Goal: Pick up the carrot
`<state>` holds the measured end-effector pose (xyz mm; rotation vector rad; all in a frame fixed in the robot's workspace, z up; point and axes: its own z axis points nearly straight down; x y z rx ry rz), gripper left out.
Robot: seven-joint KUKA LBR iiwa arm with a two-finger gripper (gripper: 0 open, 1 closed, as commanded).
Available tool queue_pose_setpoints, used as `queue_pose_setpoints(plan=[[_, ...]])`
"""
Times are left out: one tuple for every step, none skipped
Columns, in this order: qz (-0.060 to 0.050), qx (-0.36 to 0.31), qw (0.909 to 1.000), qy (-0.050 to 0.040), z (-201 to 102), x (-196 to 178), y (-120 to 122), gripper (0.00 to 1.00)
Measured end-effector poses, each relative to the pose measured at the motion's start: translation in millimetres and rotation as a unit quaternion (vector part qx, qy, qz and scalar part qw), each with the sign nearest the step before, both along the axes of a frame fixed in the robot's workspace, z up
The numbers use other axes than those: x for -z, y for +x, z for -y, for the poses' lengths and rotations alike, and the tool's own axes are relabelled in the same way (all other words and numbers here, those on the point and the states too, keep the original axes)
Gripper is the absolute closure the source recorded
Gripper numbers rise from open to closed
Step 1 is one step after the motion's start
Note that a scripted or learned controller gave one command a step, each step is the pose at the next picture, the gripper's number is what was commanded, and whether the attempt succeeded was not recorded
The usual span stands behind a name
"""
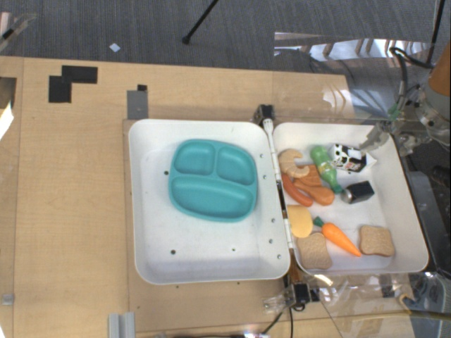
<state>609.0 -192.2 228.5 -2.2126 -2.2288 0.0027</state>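
The carrot (340,239), orange with a small green top, lies slanted near the front of the right bin (412,224). Its tip points toward the front right. It rests between a bread slice (377,240) and another bread slice (315,252). The arm comes in from the right edge, and its gripper (374,138) hangs over the bin's back right corner, well away from the carrot and close to a black-and-white toy (349,159).
In the right bin with the carrot lie a sausage (308,193), a tan pastry (292,162), a green vegetable (325,166), a black block (359,191) and a yellow piece (301,222). The left bin (151,245) holds a teal divided plate (211,179).
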Motion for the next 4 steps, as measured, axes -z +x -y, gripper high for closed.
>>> queue_pose_setpoints(plan=[[-0.001,-0.139,0.9903,0.0016,-30.6,93.7,-65.6,0.00],[0.008,-0.135,0.9909,-0.0025,-100.2,140.7,-105.3,0.00],[0.014,-0.267,0.9636,-0.0039,-94.3,139.5,-111.5,0.00],[0.014,-0.268,0.9633,-0.0018,-96.1,131.5,-109.0,1.00]])
